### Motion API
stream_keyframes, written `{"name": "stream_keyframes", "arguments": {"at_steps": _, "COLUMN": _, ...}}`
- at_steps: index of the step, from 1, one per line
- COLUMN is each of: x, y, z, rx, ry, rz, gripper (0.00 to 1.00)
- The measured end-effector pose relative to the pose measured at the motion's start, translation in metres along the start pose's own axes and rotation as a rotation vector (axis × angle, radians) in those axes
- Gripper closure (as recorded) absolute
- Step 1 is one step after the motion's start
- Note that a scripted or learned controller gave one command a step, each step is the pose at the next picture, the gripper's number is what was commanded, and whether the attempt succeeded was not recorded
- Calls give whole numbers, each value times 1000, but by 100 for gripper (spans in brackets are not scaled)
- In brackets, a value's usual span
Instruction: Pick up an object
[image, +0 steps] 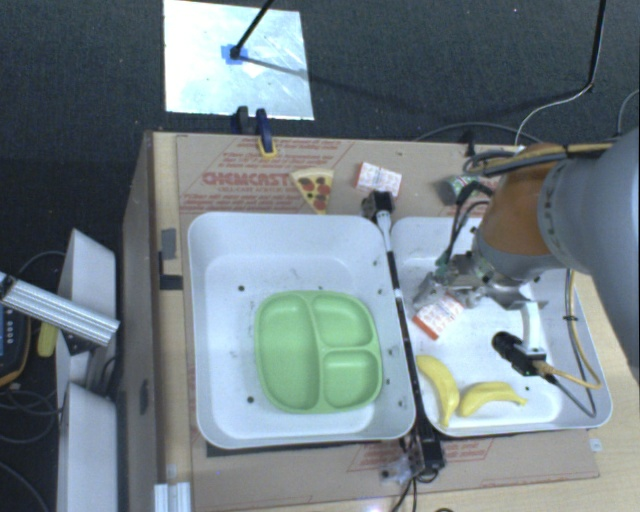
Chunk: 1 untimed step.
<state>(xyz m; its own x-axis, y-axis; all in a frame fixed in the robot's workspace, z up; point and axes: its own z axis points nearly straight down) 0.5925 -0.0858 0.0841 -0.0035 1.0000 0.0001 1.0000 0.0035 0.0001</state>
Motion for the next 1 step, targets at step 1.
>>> {"name": "stream_keyframes", "arguments": {"at_steps": 1, "x": 0, "y": 1, "z": -11, "rx": -3, "ry": 0, "rz": -1, "gripper": 100}}
